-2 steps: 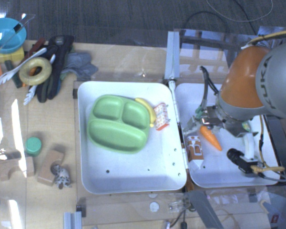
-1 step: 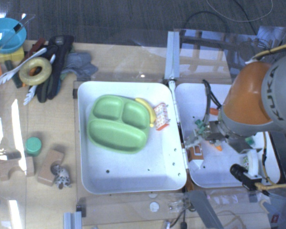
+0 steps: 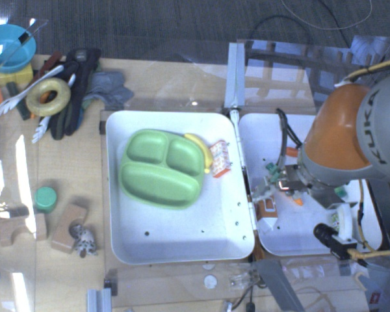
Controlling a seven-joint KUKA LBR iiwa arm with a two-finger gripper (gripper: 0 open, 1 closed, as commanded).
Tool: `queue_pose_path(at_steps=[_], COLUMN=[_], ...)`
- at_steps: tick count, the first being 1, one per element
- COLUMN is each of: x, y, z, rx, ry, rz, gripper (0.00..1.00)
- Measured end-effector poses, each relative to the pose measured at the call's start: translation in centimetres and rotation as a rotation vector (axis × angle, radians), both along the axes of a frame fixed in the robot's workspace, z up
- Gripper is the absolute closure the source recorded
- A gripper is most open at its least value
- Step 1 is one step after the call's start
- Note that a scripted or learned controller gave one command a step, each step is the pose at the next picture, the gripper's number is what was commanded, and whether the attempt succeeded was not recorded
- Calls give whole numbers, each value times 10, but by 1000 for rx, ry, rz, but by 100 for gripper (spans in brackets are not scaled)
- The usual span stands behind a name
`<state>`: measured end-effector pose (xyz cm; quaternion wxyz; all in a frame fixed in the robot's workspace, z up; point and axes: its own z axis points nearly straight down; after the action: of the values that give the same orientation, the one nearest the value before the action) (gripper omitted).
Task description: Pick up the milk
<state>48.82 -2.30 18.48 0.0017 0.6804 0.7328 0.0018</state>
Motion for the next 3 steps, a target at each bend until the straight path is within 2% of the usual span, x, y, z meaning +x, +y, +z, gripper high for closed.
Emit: queue_pose_path(at_steps=[3], x=[0], y=[0], z=[0], rx=[0], ry=[0], rz=[0], gripper=[0])
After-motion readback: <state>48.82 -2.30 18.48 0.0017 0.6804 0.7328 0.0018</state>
